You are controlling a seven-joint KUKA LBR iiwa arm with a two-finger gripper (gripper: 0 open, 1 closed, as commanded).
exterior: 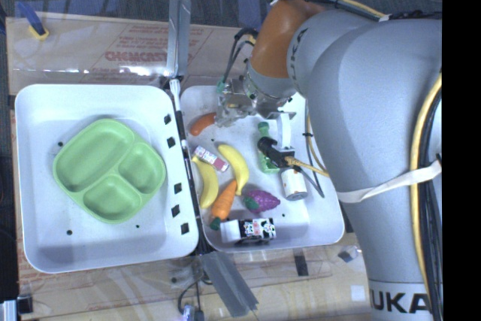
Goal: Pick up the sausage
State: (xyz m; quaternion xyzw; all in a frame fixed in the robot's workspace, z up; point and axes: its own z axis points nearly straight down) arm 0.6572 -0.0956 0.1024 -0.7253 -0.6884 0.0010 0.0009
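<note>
Gripper (228, 113) low in right bin (325, 225), far-left corner; finger gap not discernible, cannot tell. Just beside tip: 1 sausage (201, 123), short, orange-red, glossy, lying angled near bin's left wall, not seen between fingers. Also counted in right bin: 2 bananas (234, 165), 1 carrot (223, 201), 1 purple grape bunch (260, 199). Left bin (45, 237): 1 green divided plate (110, 169).

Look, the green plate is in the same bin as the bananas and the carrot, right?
Not quite. The camera view shows the green plate alone in the left bin. The bananas and the carrot lie in the right bin, where the arm reaches.
</note>
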